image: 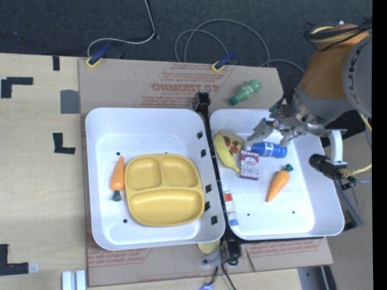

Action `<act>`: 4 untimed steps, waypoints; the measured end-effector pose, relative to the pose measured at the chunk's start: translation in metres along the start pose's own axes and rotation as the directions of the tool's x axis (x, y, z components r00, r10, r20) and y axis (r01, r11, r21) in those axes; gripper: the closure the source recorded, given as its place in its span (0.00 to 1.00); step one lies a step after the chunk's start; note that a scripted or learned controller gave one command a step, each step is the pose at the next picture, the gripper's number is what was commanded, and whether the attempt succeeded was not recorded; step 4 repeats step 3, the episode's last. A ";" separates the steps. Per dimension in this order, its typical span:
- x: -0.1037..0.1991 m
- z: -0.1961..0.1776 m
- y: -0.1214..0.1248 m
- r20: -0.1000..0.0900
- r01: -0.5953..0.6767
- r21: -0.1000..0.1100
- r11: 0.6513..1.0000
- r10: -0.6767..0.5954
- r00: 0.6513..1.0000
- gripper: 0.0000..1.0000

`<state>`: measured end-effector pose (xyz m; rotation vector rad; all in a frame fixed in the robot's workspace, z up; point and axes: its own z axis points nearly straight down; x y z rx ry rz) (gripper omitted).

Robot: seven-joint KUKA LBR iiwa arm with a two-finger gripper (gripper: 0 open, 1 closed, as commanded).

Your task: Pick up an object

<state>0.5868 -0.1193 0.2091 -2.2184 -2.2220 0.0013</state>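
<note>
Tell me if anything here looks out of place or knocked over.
One thing stands out: a green bottle lies on its side on the cardboard behind the right bin, outside both bins. The rest sits inside: a carrot beside the yellow plate on the left, and a banana, small box and second carrot on the right.

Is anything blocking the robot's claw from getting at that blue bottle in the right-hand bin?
Nothing visible does. The gripper hangs right over the blue bottle. The small red carton and banana lie to its left, the carrot in front, none between them.
</note>
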 end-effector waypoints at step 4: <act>0.016 0.113 0.058 0.007 -0.003 0.007 1.000 0.003 1.000 1.00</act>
